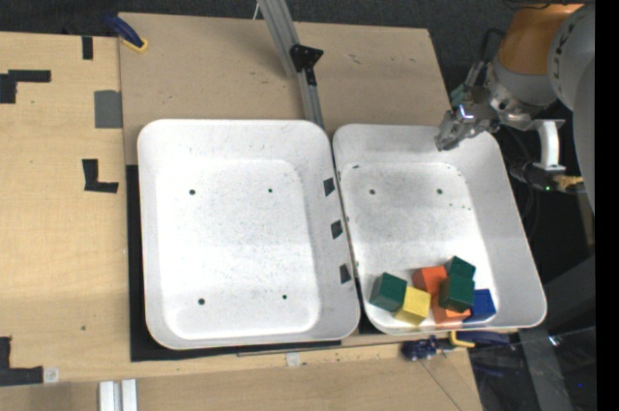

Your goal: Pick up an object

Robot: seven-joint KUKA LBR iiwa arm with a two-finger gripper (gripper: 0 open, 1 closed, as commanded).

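Note:
Several small blocks lie bunched in the near corner of the right bin: a green block, a yellow block, an orange block, a dark green block and a blue block. My gripper hangs over the far right corner of that bin, well away from the blocks. Nothing shows between its tips.
The left bin stands beside the right one on the wooden bench. A slanted metal pole rises behind the bins, with a black clamp. A small blue and yellow object lies at the far left of the bench.

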